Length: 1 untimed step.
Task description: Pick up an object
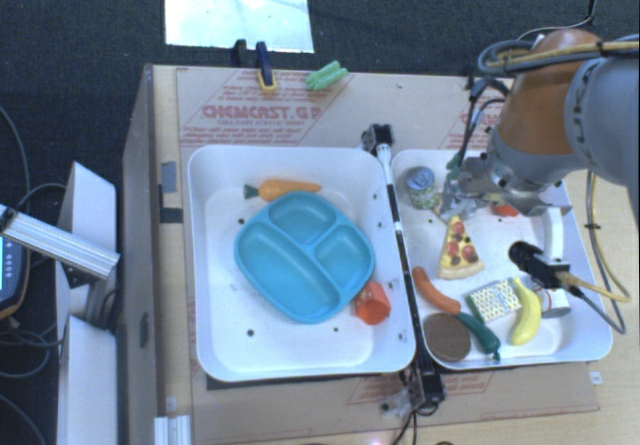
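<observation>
The gripper [462, 201] hangs over the right bin [585, 338], just above the tip of the pizza slice [460, 250] — whether it is clenched or released I cannot tell. Around that slice sit a can [421, 188] at ten o'clock, a sausage [436, 291] at seven and a banana [525, 311] at four — the left bin [215, 353] holds a blue divided plate [303, 256] with a carrot [284, 189] at its twelve.

Fixed above the tabletop [300, 98], looking down at a slant — far enough back to take in both white bins, left bin [215, 263] and right bin [590, 333], side by side. Dark floor [80, 23] beyond the far edge, at top. Arm [570, 103] reaching in from the right — a single view, shared with no other.
</observation>
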Motion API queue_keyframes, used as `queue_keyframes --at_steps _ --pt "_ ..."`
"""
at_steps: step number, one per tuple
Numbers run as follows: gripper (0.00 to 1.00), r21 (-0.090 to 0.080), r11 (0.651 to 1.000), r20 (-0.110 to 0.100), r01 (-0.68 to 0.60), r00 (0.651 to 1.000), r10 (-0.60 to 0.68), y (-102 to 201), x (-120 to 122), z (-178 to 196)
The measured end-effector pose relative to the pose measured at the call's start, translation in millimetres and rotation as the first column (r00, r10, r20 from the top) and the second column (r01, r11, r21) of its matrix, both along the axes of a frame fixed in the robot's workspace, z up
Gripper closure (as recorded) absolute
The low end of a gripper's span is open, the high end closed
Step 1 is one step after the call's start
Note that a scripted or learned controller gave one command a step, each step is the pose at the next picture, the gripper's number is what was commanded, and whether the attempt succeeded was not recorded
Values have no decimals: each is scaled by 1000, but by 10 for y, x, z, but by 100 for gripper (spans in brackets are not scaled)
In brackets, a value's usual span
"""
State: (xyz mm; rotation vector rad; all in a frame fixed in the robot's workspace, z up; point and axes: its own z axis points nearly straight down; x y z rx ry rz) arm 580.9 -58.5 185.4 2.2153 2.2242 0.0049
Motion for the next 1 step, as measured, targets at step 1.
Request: queue_keyframes --at_steps 1 --pt "100 1 1000 -3 0 1000 0 346 -355 246"
